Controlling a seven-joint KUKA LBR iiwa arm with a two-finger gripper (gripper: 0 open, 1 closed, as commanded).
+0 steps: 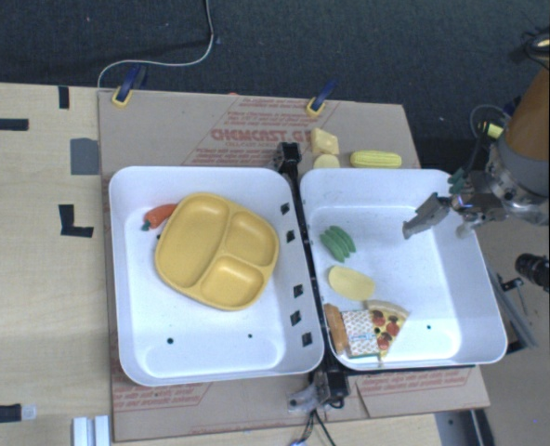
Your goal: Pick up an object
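While the yellow plastic divided plate (217, 251) fills the left white bin (131, 277), the right white bin (451, 277) holds a green toy (338, 242). The grey gripper (426, 217) hangs above, holding nothing; how wide it gapes is unclear.

The place reads as a robotics lab test station. A wooden bench (33, 277) carries a printed cardboard sheet (256, 133) fixed with blue-and-yellow clamps (124, 89), two white bins (131, 342) clipped side by side, black tape marks (6, 133), a loose cable (196, 26), and plastic toy food such as a corn cob (375, 160).
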